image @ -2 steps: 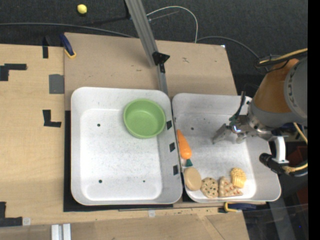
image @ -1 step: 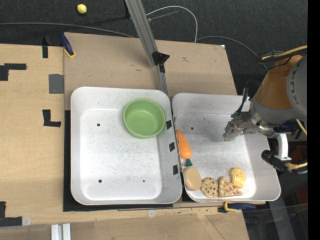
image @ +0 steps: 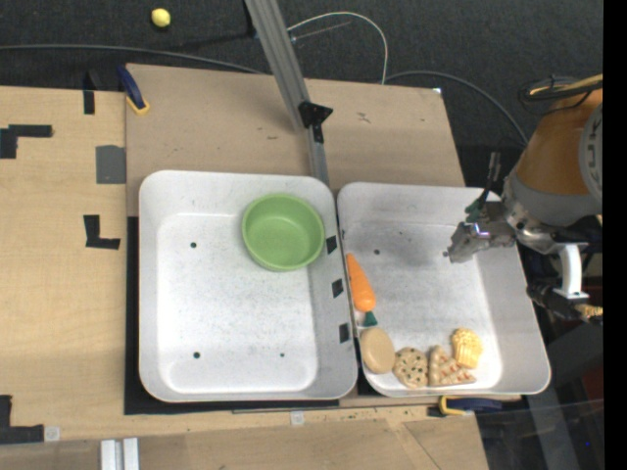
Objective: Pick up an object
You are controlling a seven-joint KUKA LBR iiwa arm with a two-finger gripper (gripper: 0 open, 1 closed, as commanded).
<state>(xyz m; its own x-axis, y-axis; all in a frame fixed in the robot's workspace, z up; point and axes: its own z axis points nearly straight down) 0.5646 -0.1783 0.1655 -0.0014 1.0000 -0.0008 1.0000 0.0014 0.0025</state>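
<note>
Fingers (image: 460,250): can't tell if wide or narrow, they show as a small dark-and-silver cluster; nothing visible between them. Gripper (image: 468,243) sits over the right bin (image: 411,204), upper right part, above bare floor. Arm (image: 558,164) comes in from the right, orange band visible above the wrist.

Candidate objects all sit in the right bin, well apart from the gripper:
- carrot (image: 361,283) along the left wall, green end toward the front
- tan egg-shaped piece (image: 377,350) just below it
- spotted cookie (image: 411,365), pinkish piece (image: 444,368), yellow corn-like piece (image: 467,347) in a row along the front wall

Left bin (image: 176,262): green bowl (image: 283,231), upright, near its upper right corner. Both bins rest on the tabletop (image: 59,164).
</note>
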